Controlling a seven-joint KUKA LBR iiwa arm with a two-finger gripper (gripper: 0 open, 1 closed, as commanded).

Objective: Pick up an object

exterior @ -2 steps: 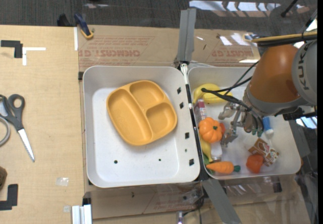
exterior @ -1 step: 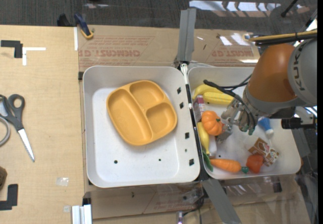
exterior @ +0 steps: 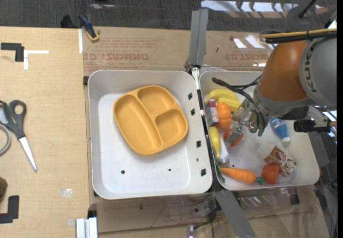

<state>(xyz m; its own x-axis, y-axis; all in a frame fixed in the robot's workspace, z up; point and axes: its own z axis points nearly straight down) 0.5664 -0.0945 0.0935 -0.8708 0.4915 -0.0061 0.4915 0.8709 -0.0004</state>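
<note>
The gripper (exterior: 247, 120) was lowered over the right bin (exterior: 305, 178); a small red item (exterior: 233, 136) lay just at seven o'clock. Finger state could not be told.

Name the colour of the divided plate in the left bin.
Yellow-orange plate, clearest in the camera view.

Two white bins sit side by side, the left bin (exterior: 102, 140) bearing one yellow divided plate (exterior: 150, 118), the right bin (exterior: 305, 172) one carrot (exterior: 238, 175), one banana (exterior: 224, 95) and several small items too jumbled to count, with one pair of scissors (exterior: 20, 129) near the bench's left edge.
</note>
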